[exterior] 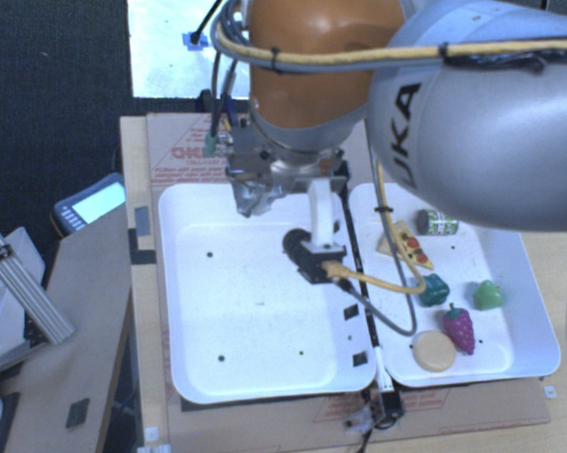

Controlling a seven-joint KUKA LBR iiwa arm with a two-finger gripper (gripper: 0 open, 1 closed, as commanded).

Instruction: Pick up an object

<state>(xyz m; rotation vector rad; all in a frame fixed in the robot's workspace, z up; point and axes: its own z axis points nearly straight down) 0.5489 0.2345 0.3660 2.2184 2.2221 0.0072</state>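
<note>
My gripper (252, 200) hangs over the far edge of the left bin (233, 312), near its back wall, under the orange wrist band. Nothing shows beneath it but the white bin floor. The objects lie in the right bin (529, 306): a small green can (439, 223) at the back, a pizza slice (409, 246) beside it, a teal block (435, 288), a green pepper (488, 294), a purple bunch of grapes (460, 328) and a tan round bun (433, 351) at the front. The arm covers the right bin's far part.
A yellow cable (384, 284) trails from the wrist across the divide between the bins. Both bins sit on a cardboard sheet (182, 160). A grey device with a lit screen (88, 205) lies off the bench to the left.
</note>
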